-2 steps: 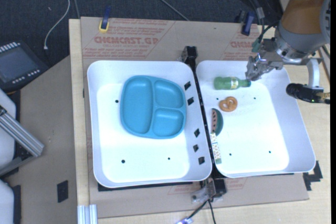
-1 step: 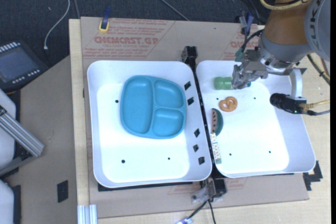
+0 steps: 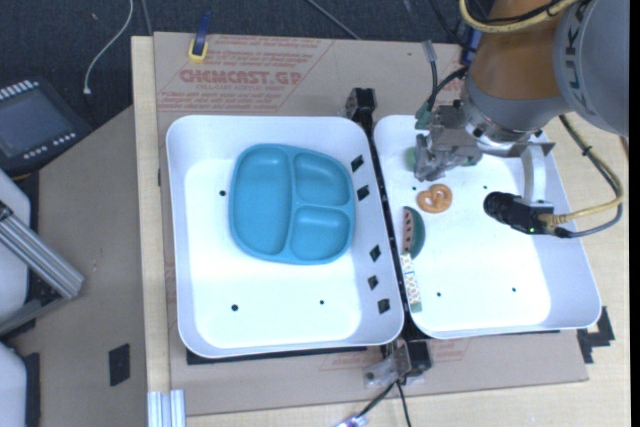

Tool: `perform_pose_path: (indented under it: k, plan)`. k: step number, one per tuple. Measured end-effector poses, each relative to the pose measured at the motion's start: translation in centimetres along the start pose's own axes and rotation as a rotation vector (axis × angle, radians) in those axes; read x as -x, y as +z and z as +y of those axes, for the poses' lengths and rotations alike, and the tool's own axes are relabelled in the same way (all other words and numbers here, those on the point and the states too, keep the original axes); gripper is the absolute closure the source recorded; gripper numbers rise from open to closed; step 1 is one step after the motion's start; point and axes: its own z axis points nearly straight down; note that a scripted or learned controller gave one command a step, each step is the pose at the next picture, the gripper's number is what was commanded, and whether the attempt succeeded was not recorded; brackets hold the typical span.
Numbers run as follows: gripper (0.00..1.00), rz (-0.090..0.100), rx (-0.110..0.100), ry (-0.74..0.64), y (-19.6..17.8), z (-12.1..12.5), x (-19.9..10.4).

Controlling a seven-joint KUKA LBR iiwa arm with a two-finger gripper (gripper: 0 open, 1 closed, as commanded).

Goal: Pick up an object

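Cardboard (image 3: pixel 240 70) reads "CHEMCAST GP"; gripper (image 3: pixel 437 167) above pretzel (image 3: pixel 435 199), its opening unclear.

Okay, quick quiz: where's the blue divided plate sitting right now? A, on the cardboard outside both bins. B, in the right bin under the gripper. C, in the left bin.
C: the blue divided plate lies flat inside the left bin, while the gripper is over the right bin, near a small pretzel-shaped object.

A blue divided plate (image 3: pixel 291 204) lies in a white bin (image 3: pixel 190 245); the pretzel (image 3: pixel 435 199) is tan.
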Motion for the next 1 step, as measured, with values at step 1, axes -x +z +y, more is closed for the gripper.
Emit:
perform_pose_path:
  k: [1]
  plan:
    - [1.00, -0.001, -0.002, 0.001, 1.15, -1.58, -4.95]
